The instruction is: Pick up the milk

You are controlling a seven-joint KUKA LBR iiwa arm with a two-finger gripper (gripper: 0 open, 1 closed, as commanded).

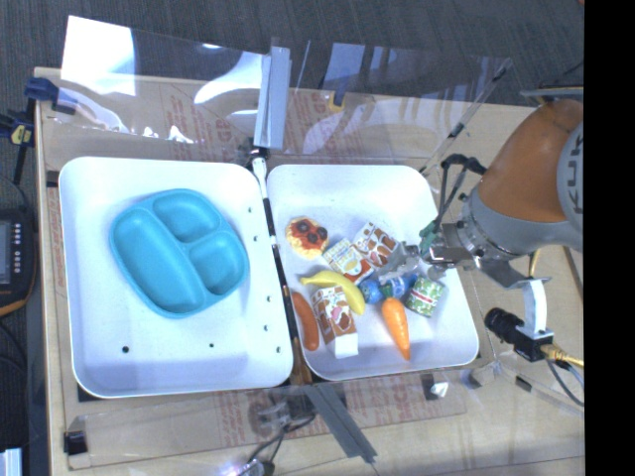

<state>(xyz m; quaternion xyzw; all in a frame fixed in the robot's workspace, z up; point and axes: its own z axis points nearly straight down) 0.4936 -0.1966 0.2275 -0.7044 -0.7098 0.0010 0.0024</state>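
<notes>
Two white bins sit side by side on the worktop. In the right bin point(451, 340), the milk point(337, 323) is a small carton near the front edge, long axis running front to back. It lies left and forward of the gripper point(415, 256), which hangs by the bin's right edge.

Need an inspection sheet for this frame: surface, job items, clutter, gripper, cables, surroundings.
Surface: two white bins; left bin holds a blue divided plate.
Job's things: a carton in the right bin, beside the banana; label too small to confirm as milk.
Clutter: carrot, sausage, pizza toy, two small cartons, can.
Grippers: gripper low over the right bin's right side; finger state unclear.
Cables: orange cable at right.
Surroundings: clear panels behind the bins.
</notes>
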